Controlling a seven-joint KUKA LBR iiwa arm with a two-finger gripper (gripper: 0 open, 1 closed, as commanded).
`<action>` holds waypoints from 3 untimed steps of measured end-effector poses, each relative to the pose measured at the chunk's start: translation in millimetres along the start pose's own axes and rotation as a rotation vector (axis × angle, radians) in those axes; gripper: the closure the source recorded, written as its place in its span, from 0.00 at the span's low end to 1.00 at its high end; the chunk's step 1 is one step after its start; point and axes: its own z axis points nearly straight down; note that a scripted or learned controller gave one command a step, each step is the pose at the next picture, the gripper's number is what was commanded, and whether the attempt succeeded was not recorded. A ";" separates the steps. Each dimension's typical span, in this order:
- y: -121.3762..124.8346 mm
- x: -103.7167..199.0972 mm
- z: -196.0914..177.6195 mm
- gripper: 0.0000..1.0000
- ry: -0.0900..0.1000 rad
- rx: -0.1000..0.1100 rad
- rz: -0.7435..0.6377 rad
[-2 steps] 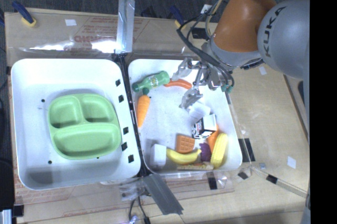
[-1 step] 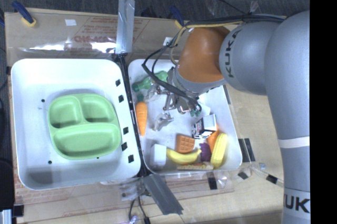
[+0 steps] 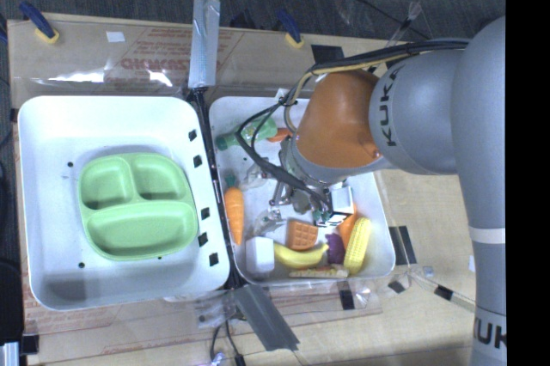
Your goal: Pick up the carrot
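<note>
Carrot (image 3: 234,215) lay untouched in the right bin (image 3: 383,210), against its left wall, beside the waffle (image 3: 302,234) and banana (image 3: 300,254). The hand (image 3: 296,203) hovered right of the carrot, apart; its grip state could not be told. Grasp and lift remained.

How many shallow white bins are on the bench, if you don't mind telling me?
2: the left bin holds a green tray; the right bin holds the carrot and other toy food under the arm.

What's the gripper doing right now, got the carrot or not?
Gripper: down in the right bin, grip state cannot be told. The carrot lies apart by the bin's left wall, not held.
</note>
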 end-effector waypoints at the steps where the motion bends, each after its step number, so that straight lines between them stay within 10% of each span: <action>1: -2.2 -31.2 2.8 0.00 0.010 -0.001 0.150; 2: -4.7 0.8 3.8 0.00 0.016 0.000 0.417; 3: -3.4 -0.7 -6.6 1.00 0.015 0.000 0.409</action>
